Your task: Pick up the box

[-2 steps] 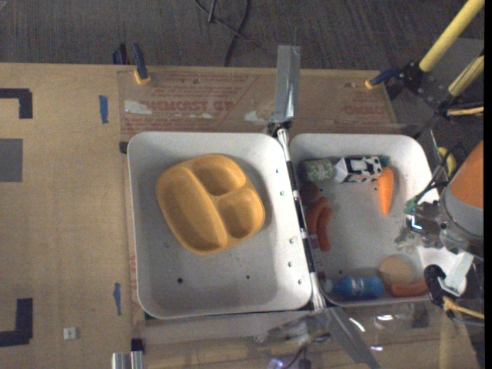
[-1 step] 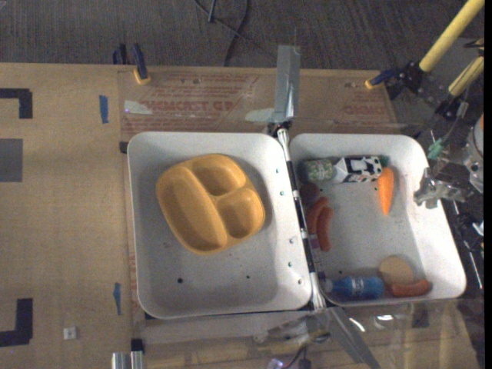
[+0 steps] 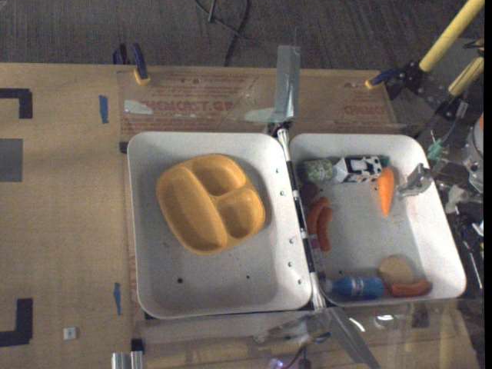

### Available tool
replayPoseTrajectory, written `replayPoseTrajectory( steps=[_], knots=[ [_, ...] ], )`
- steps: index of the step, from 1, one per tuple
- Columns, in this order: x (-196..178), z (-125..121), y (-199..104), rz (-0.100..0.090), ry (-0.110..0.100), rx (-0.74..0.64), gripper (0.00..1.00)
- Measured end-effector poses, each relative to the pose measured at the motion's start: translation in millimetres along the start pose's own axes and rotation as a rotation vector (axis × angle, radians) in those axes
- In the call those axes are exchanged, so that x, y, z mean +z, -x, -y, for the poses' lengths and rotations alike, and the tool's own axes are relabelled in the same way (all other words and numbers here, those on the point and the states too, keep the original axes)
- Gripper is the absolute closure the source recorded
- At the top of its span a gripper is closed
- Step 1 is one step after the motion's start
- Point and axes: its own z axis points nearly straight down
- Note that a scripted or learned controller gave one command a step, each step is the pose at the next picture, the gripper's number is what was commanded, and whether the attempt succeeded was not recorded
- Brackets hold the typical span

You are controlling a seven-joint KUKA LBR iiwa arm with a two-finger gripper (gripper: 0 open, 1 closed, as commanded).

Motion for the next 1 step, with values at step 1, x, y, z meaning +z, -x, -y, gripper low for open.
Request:
replayPoseTrajectory(
  steps=[1],
  knots=[
    [111.7, 40.8, 12.0, -0.001, -0.002, 0.083, 0.00]
  ],
)
